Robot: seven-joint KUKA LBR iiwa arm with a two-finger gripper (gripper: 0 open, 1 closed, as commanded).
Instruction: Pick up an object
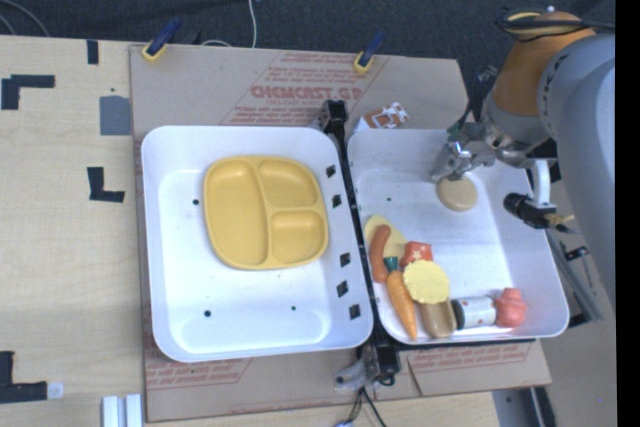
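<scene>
Puck (459, 195) at right bin's (520, 260) 1 o'clock | hand (457, 165) just above it, you can't tell its state | looks light, stiff, smooth | pinch its rim across the middle

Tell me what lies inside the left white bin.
The left white bin holds one yellow plastic divided plate, lying flat with its three compartments up. Anything beneath the plate is covered by it.

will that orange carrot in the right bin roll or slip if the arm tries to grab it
The carrot looks smooth and tapered, so it may slip from a pinch. Its rounded body could roll, though the neighbouring toys touching it probably limit that.
</scene>
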